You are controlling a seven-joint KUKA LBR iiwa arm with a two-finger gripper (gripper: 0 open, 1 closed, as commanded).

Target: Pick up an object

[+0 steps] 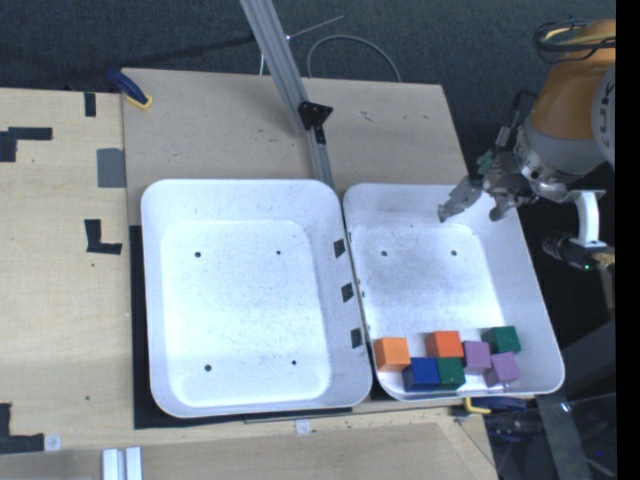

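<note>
Gripper hangs over right bin's far edge, fingers spread, empty; blocks crowd the near rim.

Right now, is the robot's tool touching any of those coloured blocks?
Apart. The camera view shows the tool over the far end of the right bin, while the coloured blocks sit clustered at its near end, with bare white floor between them.

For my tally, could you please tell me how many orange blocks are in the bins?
2, both in the right bin near its front edge: one orange block leftmost, the other orange block beside the purple.
</note>
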